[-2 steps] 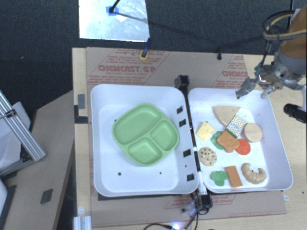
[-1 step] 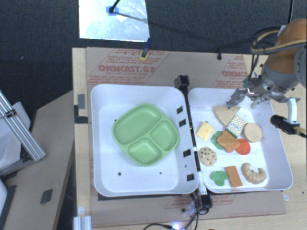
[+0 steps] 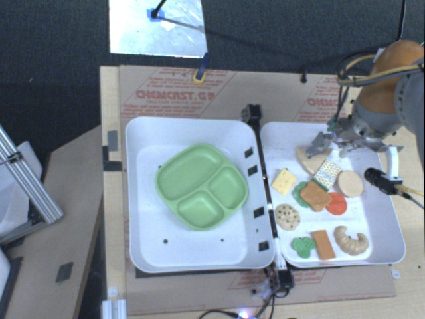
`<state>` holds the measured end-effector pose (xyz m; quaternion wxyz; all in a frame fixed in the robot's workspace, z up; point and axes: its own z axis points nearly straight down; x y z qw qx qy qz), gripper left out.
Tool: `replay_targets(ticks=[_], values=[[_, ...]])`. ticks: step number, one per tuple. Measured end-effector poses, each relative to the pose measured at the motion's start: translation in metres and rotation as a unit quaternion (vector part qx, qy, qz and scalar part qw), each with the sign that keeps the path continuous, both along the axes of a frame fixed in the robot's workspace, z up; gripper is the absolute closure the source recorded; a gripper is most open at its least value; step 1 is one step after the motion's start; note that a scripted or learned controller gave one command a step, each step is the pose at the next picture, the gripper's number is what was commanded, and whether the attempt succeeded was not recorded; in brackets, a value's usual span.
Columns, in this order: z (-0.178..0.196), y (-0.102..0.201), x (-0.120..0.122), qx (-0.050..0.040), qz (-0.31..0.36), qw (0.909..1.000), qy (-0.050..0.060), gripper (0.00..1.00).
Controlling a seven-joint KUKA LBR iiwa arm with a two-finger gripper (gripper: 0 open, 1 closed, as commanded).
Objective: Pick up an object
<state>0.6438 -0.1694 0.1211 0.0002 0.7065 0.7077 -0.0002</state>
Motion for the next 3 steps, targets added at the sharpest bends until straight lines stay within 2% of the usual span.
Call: replay_targets(ticks=[1,2,3], values=[[-0.036,0.001,0.002,0.0008,0.001,1.0,-0.001,0.0],[-0.025,0.001,0.002,0.0002,0.001,1.0,-0.002,1.0],[0.036,-0.004,-0.003,-0.0008,-0.001,1.0,-0.004,1.0]])
